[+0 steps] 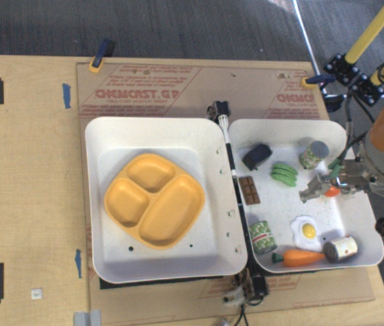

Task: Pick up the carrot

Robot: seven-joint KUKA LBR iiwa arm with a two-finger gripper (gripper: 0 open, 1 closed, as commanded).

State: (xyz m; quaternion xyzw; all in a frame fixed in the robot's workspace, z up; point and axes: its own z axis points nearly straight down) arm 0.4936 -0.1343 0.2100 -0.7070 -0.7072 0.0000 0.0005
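Note:
The carrot [300, 257] is orange with a green stub at its left end. It lies flat along the front wall of the right bin [363, 231], between a green can [262, 237] and a white cylinder [341, 248]. My gripper [319, 189] hangs over the right-middle of that bin, farther back than the carrot and slightly to its right, well apart from it. A small orange-red bit [332, 192] shows at the gripper; I cannot tell what it is.
The right bin also holds a fried egg [306, 230], a green ridged item [284, 174], a dark blue item [256, 156], a chocolate bar [249, 190] and a tin [312, 153]. A yellow divided plate [154, 199] sits in the left bin [104, 141].

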